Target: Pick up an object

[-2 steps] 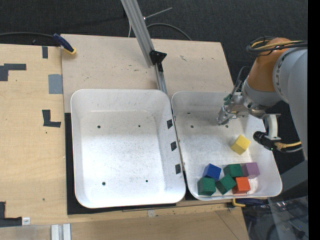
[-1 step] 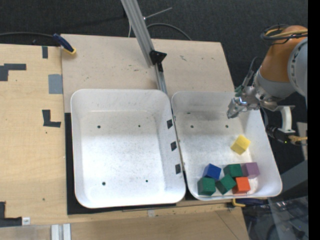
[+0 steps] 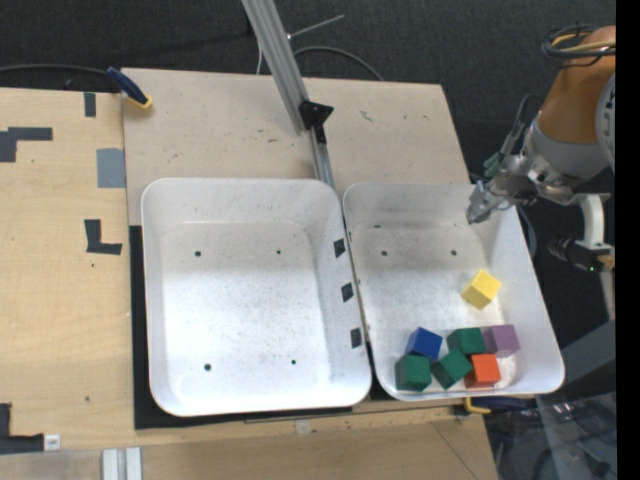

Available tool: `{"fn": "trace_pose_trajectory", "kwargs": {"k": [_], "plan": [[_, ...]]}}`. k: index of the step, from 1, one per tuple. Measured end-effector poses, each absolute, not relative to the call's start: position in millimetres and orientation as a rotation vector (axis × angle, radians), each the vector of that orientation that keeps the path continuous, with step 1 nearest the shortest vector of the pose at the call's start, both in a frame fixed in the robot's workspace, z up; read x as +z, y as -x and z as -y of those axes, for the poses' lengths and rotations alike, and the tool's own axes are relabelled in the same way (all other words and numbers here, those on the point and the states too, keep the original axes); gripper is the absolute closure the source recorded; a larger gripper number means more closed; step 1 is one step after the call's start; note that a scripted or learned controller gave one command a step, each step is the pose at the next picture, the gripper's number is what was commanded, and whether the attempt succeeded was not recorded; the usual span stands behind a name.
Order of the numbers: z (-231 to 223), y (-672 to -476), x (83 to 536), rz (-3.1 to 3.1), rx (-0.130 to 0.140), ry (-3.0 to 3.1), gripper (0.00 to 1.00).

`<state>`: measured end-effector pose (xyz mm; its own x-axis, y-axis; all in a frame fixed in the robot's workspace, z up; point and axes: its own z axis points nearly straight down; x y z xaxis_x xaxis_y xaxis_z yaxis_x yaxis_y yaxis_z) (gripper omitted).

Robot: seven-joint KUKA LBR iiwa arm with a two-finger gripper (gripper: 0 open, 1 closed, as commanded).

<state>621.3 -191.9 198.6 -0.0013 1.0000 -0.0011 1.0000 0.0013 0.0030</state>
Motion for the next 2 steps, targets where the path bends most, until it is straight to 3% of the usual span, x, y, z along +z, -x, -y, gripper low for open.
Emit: {"fn": "trace_pose_trajectory", "kwargs": {"k": [1, 2], "plan": [[192, -622.6, 252, -2.22, 0.004, -2.216, 1.0], [141, -601.4, 259, -2.228, 0.001, -2.217, 1.0]]}}
